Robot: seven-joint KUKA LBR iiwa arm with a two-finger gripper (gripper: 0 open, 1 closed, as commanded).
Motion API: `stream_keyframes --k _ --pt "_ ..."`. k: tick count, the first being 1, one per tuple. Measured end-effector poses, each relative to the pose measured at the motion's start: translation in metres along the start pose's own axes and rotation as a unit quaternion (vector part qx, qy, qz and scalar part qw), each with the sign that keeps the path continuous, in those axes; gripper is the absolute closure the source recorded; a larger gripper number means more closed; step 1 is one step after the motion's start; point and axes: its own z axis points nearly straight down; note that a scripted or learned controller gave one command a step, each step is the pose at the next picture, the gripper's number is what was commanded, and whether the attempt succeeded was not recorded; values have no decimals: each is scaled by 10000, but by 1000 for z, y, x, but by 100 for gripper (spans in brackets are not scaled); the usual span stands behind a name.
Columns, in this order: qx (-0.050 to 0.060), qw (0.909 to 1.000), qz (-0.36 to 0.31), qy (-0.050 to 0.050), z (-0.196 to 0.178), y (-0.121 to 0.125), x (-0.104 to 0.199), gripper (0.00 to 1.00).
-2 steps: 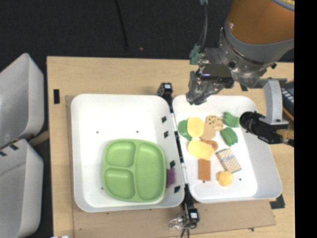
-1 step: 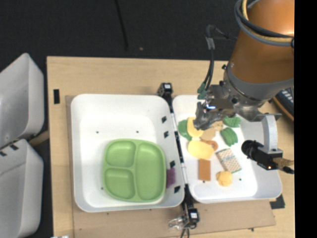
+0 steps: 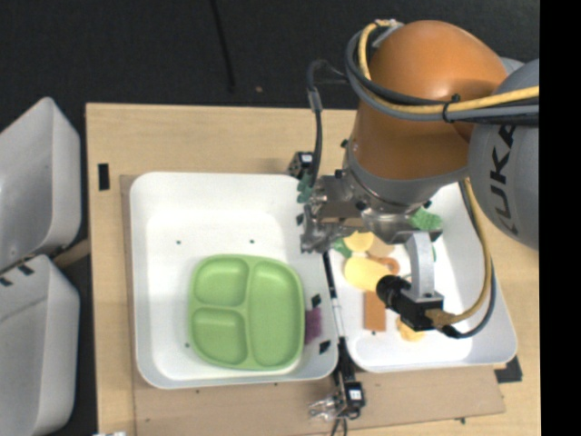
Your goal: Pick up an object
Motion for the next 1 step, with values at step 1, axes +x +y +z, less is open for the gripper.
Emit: stream_keyframes --k 1 --pt "-76 10000 58 -2 -88 0 -60 100"
